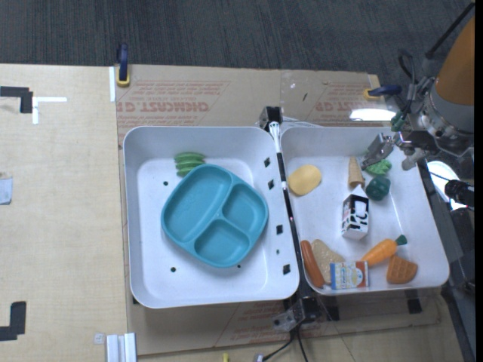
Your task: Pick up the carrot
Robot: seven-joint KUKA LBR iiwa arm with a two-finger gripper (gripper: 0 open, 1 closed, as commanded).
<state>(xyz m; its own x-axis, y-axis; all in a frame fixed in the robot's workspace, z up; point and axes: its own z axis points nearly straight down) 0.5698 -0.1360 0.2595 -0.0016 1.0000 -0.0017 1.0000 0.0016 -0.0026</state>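
The carrot, orange with a small green top, lies slanted near the front right of the right bin. My gripper hovers over that bin's far right corner, well behind the carrot. Its two fingers stand apart, open, with nothing between them. A small green piece lies just below the left finger.
Around the carrot lie an orange ridged piece, a small milk carton, a boxed snack over bread, and a sausage. A dark teal item, a cone and a yellow lump lie farther back. The left bin holds a blue divided plate and green pods.
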